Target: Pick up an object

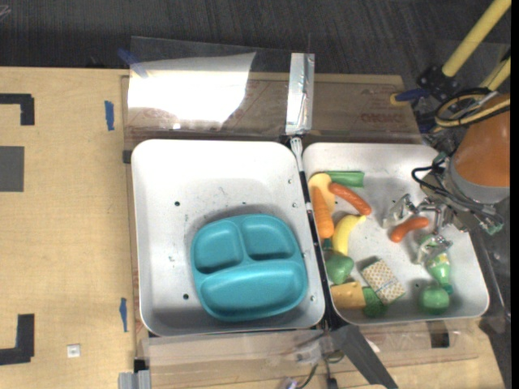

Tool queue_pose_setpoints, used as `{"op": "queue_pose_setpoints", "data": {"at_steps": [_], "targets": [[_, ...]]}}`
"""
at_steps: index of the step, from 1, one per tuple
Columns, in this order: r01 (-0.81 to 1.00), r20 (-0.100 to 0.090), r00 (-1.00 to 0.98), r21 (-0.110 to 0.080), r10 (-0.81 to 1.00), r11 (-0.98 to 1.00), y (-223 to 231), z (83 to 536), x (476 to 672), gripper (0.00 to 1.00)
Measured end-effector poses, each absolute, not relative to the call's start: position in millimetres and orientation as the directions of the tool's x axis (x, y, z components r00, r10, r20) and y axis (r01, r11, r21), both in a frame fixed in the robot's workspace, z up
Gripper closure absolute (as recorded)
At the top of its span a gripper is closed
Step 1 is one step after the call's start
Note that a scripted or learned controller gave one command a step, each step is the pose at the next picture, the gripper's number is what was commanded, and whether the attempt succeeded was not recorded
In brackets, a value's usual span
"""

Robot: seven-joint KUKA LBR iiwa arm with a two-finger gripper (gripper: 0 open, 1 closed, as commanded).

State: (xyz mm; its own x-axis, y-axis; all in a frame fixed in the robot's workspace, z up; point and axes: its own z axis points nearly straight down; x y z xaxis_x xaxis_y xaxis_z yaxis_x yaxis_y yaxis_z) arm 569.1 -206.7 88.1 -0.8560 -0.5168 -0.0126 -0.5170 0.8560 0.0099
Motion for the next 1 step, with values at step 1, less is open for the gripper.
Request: {"op": "queue_pose_setpoints", "data": {"at_steps": [1], "targets": [[-0.429, -0.009, -0.903, -0.004, -0.429, 0.903, -189.2, 89.0, 541.2, 0.0]]}}
